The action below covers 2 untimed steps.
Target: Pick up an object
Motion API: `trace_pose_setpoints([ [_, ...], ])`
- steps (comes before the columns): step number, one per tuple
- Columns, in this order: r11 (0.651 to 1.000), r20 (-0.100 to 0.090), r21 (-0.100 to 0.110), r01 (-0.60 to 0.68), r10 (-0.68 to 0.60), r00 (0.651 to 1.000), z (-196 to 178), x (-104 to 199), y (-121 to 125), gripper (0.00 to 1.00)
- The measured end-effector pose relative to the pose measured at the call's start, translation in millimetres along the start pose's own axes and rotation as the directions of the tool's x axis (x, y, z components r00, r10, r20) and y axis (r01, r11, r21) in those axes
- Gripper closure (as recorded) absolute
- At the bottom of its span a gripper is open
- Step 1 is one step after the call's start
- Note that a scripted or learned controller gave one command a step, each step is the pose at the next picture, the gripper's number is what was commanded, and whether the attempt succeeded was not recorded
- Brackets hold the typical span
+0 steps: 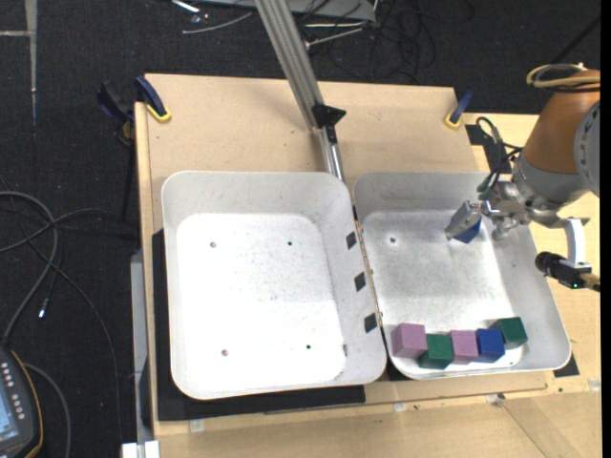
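My gripper (464, 225) hangs over the upper right part of the right bin (430, 284), reaching in from the right. A small blue block (467, 236) shows between its grey fingertips, lifted a little off the bin floor. Along the right bin's near edge sits a row of blocks: a purple block (410, 339), a dark green block (439, 349), a pink-purple block (465, 343), a blue block (490, 342) and a green block (513, 330).
The left bin (191, 256) lies beside the right one, their rims meeting at the middle. A slanted metal rod (298, 60) comes down to the bins' far junction. Clamps (153, 103) sit at the bench's far corners.
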<state>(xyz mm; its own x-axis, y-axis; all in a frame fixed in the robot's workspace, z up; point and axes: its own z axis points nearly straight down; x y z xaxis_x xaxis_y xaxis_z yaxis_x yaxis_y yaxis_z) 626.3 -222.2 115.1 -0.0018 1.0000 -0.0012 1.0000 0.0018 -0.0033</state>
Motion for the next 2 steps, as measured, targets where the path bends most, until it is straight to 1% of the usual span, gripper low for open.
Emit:
trace_pose_setpoints([
  [1,1.000,0.000,-0.008,0.004,-0.004,1.000,20,14,43,0.00],
  [2,1.000,-0.002,-0.001,0.002,-0.002,1.000,20,50,6,0.00],
])
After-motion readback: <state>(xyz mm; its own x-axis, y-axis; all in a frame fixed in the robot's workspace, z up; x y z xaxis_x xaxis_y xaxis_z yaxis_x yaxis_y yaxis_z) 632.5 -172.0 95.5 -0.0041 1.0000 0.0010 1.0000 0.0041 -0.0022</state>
